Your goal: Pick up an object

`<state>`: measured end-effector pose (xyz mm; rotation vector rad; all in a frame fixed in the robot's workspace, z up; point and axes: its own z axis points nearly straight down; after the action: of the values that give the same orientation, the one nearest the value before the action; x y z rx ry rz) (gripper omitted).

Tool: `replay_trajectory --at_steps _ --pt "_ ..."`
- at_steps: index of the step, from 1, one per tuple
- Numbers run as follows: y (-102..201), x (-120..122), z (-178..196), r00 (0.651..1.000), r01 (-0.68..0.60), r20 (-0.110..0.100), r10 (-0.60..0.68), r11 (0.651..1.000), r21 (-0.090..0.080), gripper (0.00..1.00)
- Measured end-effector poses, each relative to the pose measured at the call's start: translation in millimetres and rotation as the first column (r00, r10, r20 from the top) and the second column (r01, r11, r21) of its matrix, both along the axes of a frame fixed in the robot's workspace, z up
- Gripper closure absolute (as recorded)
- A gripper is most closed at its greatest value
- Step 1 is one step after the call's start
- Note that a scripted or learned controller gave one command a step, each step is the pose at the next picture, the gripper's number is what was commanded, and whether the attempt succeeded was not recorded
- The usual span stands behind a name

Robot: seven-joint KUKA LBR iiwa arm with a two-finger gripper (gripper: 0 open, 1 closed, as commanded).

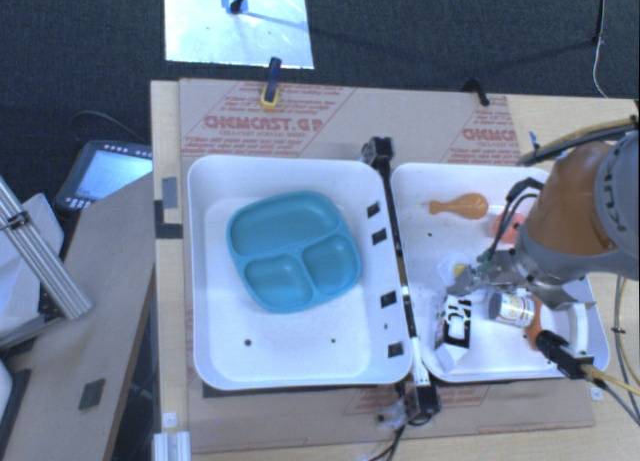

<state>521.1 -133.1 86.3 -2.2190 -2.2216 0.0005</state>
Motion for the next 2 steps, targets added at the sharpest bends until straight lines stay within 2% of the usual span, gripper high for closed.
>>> replay_trajectory --at_steps 1,2 --pt "0 1 13 1.000 0.000 0.004 0.000 1.000 -0.001 1.00" --pt "5 3 58 1.000 -0.003 0.007 0.003 1.000 -0.002 1.00"
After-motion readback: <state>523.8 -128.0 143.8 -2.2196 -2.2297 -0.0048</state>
